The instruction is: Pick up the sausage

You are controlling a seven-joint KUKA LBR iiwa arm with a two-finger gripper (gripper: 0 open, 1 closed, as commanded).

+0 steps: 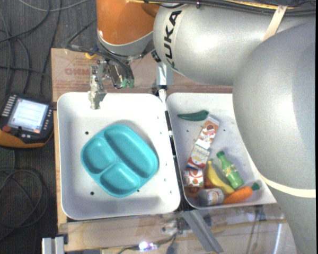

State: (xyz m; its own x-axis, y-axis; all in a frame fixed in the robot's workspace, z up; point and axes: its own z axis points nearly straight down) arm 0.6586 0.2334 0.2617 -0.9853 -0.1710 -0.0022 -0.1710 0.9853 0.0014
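We see the claw (98,91) hanging over the 12 o'clock rim of the left bin (69,194), above the teal divided tray (120,159). We cannot tell whether it is apart or together, and nothing shows in its grip.

The food is all heaped in the right bin (238,126), probably tipped in loose, which would explain the crowding at its 6 o'clock end. There we take the stubby brownish piece to be the sausage (210,197), though it is small and unclear. It lies flat with its long axis roughly 9 to 3 o'clock. It is wedged between the red can (193,178), the banana (216,179) and the carrot (237,194).

The claw sits well apart from it, toward 10 o'clock.
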